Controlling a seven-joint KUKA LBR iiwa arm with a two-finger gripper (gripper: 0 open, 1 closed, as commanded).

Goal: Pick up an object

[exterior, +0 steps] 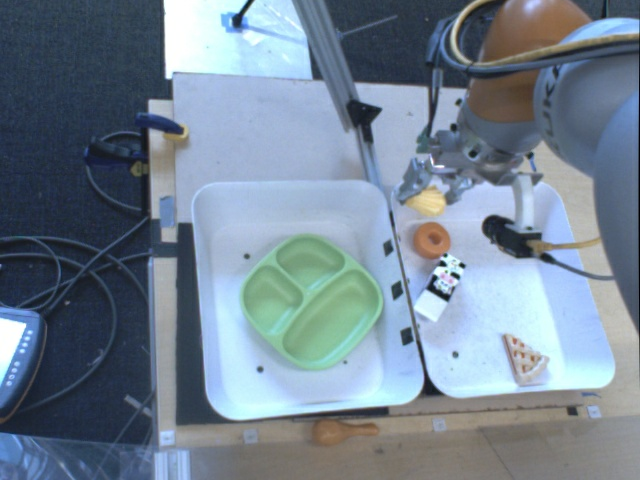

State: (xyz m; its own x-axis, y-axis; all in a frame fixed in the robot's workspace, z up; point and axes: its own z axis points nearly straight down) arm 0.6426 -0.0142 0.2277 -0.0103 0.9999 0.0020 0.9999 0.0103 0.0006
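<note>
Your likeliest target, the yellow toy (430,203), lies at the far left corner of the right bin (575,298), right under the end effector (428,180). You cannot tell from here whether it is spread or pinching. The arm (560,78) reaches in from the right, wrist bent down over that corner. Just beside the yellow piece sits an orange doughnut (432,238), then a black-and-white carton (441,286), and a pizza slice (524,358) near the front. The left bin (215,268) holds a green divided plate (312,301). A brown toy (342,431) rests on the desk (260,128) in front of the bins.
</note>
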